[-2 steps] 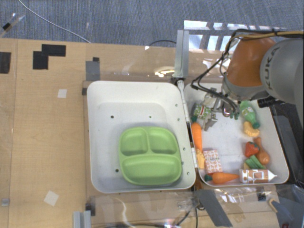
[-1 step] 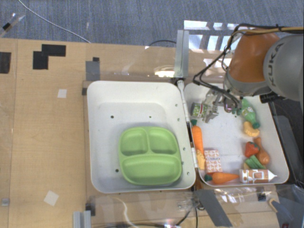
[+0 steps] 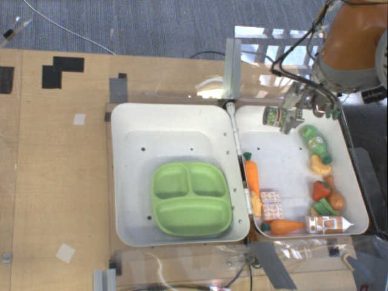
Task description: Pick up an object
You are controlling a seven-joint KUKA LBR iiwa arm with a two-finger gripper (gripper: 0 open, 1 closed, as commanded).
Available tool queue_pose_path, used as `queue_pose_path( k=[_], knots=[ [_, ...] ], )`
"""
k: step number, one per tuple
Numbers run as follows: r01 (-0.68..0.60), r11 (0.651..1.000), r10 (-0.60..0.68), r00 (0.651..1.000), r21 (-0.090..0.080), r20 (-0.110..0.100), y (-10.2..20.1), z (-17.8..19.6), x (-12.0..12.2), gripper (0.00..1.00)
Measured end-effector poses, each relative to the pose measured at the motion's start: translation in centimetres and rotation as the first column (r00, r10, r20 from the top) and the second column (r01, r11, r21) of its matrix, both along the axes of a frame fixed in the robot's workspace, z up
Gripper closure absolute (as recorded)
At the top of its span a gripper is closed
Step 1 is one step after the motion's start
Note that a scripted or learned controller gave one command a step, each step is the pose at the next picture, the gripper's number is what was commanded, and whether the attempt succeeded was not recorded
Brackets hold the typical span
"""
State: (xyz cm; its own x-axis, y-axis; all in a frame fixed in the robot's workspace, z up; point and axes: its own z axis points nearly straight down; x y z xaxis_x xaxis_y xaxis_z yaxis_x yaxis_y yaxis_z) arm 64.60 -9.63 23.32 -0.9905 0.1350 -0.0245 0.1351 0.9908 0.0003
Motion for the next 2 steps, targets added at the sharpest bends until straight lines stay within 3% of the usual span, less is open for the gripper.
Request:
queue_pose_path(
  k=[2],
  knots=[
    [-0.011, 1.000, 0.011, 1.000, 0.000, 0.009, 0.4, 1.9, 0.3, 1.00]
  ],
)
